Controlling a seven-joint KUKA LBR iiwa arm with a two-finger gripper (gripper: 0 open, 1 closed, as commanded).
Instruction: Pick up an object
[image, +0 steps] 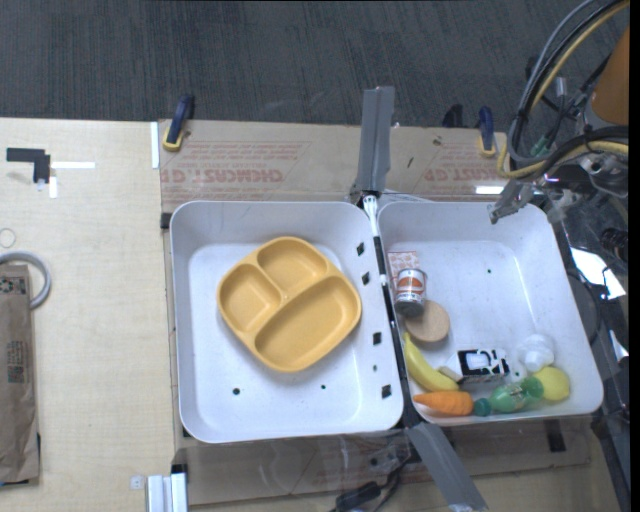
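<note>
The right bin (520, 262) holds several objects along its left and front sides. A small can (408, 285) with a red and white label lies near the divider, with a round wooden disc (428, 322) just in front of it. Along the front lie a banana (425, 366), an orange carrot (443, 402), a black-and-white box (483, 361), a green item (506, 400), a yellow lemon (551, 384) and a white object (536, 350). My gripper (512, 201) hangs over the bin's far right corner, apart from all of them, amid cables.
The left bin (200, 330) holds a yellow divided plate (289, 302). A grey bar (375, 140) runs back from the divider between the bins. Cardboard (260, 160) lies behind the bins. The arm and its cables (570, 100) crowd the right side.
</note>
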